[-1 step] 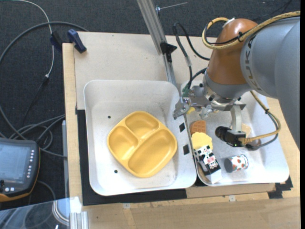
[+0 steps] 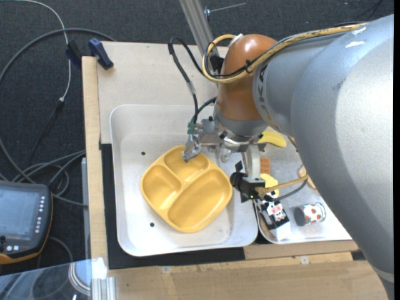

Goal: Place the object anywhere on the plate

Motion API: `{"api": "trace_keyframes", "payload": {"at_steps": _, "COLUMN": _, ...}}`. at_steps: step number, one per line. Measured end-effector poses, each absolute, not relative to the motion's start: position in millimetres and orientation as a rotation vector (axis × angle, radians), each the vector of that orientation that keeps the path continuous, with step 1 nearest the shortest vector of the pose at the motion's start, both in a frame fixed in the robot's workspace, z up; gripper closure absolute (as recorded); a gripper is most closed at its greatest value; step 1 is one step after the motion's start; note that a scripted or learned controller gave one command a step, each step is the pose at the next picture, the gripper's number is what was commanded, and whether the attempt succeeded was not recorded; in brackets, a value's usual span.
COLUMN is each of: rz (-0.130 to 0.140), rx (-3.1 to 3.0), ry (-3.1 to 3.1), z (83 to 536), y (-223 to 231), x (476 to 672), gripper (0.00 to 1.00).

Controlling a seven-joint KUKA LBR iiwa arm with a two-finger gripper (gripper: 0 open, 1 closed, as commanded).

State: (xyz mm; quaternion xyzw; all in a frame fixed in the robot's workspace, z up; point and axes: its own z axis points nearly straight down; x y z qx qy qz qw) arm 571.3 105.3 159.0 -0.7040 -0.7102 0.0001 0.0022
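- Camera view is looking down on a pale table [image 2: 144, 74] bearing two shallow white bins side by side.
- The plate [image 2: 187, 199] is lying flat in the left bin [image 2: 125, 167], near the bin's middle and turned at a slant to its walls.
- It is showing as a glossy yellow dish with rounded corners, and raised ridges are dividing it into three compartments: one large one on the near right and two smaller ones on the far and left sides.
- The grey arm [image 2: 325, 74] is reaching in from the right, its orange band [image 2: 244, 74] sitting above the wrist.
- The pincer [image 2: 190, 150] is hanging over the plate's far small compartment, at or just above the rim; whether it is spread or pressed together cannot be told from this angle, nor whether it is pinching anything.
- Loose things are lying in the right bin [image 2: 312, 235]: a yellow curved piece [image 2: 275, 141] at the far side, a small orange piece [image 2: 265, 165] nearer, a black, white and red block [image 2: 275, 212] by the near left corner, and a white and red cylinder [image 2: 310, 214] just right of that block.
- Which of these is the object meant for the plate cannot be told.
- A blue clip [image 2: 100, 53] is resting on the table's far left corner.
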Motion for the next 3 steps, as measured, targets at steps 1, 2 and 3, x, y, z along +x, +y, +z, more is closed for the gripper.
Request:
{"api": "trace_keyframes", "payload": {"at_steps": 1, "rz": -0.008, "rx": -2.216, "ry": -2.228, "z": 194.9, "y": 139.7, "x": 580.5, "gripper": 0.0}}
{"api": "trace_keyframes", "payload": {"at_steps": 2, "rz": -0.012, "rx": -2.232, "ry": -2.222, "z": 293.5, "y": 81.8, "x": 615.3, "gripper": 0.0}}
{"api": "trace_keyframes", "payload": {"at_steps": 3, "rz": 0.006, "rx": -2.223, "ry": -2.212, "z": 296.5, "y": 25.9, "x": 491.2, "gripper": 0.0}}
